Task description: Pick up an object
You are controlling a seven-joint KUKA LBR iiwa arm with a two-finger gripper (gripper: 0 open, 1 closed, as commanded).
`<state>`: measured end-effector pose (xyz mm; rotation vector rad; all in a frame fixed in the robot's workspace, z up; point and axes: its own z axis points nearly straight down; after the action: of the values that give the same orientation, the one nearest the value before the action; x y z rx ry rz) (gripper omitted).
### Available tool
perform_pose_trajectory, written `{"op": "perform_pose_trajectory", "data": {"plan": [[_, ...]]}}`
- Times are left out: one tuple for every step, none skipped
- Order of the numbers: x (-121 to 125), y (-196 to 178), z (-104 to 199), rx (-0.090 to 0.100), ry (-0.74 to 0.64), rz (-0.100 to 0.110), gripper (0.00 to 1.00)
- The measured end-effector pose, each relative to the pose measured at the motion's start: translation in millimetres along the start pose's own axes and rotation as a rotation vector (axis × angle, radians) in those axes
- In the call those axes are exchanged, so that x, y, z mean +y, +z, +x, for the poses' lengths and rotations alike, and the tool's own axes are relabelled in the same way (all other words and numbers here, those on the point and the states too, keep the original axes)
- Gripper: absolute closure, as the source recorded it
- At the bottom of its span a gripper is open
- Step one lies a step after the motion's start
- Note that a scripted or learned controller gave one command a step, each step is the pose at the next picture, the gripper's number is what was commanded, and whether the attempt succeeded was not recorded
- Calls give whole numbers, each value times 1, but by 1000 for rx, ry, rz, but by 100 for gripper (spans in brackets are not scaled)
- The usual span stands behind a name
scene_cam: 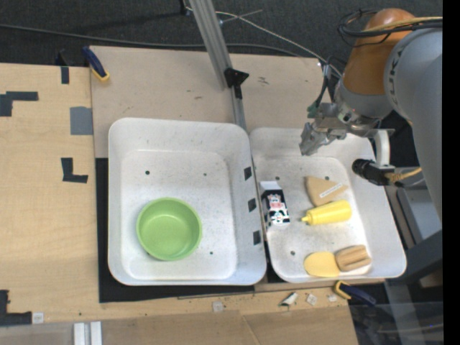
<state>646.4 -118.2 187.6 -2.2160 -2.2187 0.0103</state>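
Note:
My gripper [310, 143] hangs over the far part of the right bin [284, 144], with nothing seen between its fingers. Below it in that bin lie a tan wedge [322, 189], a yellow bottle [328, 213], a small black-and-white box [274, 207] by the left wall, and a yellow and brown piece [336, 260] near the front. The gripper stands apart from all of them, a little beyond the tan wedge. A green bowl [169, 228] sits in the left bin [144, 139].
A slanted metal pole [215, 42] runs down to the divide between the bins. A blue and yellow clamp [95, 63] lies at the bench's far left corner. Small scraps [300, 299] lie in front of the right bin.

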Motion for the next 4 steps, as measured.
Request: {"op": "perform_pose_trajectory", "data": {"plan": [[-11, 60, -3, 0, 1, 2, 0], [-11, 101, -3, -1, 1, -7, 0], [-11, 90, -2, 0, 0, -6, 100], [-16, 32, 8, 2, -1, -8, 100]]}}
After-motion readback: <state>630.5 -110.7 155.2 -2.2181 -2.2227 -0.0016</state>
